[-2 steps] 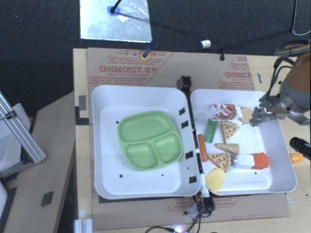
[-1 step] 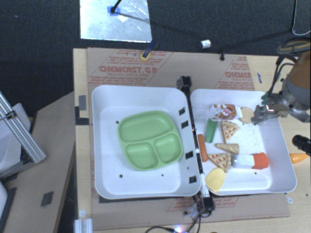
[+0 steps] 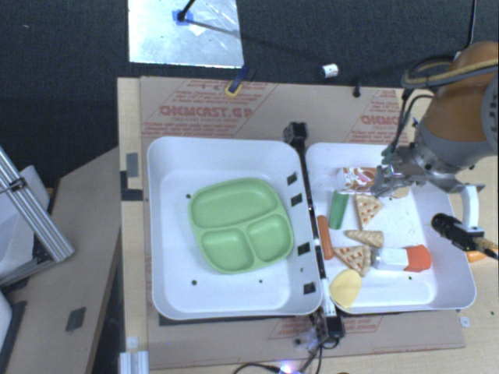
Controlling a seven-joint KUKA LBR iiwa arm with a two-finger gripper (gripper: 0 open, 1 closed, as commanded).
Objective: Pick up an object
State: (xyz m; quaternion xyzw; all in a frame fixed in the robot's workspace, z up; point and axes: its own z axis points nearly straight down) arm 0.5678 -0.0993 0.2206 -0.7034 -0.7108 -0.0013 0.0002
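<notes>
My gripper (image 3: pixel 387 182) hangs low over the back of the right bin (image 3: pixel 446 283), its tips beside a red-and-white packet (image 3: pixel 357 178) and just above a toast triangle (image 3: pixel 366 207). Nothing shows held between them. In the same bin lie a green cylinder (image 3: pixel 338 209), an orange carrot stick (image 3: pixel 323 238), another toast wedge (image 3: pixel 364 238), a waffle-like toast piece (image 3: pixel 352 257), a yellow round piece (image 3: pixel 345 287) and a white-handled tool with an orange end (image 3: pixel 405 258).
The left bin (image 3: pixel 168 232) holds a green three-compartment plate (image 3: pixel 238 224). A black divider strip (image 3: pixel 306 209) runs between the bins. The arm's body (image 3: pixel 460 123) covers the right bin's back right corner.
</notes>
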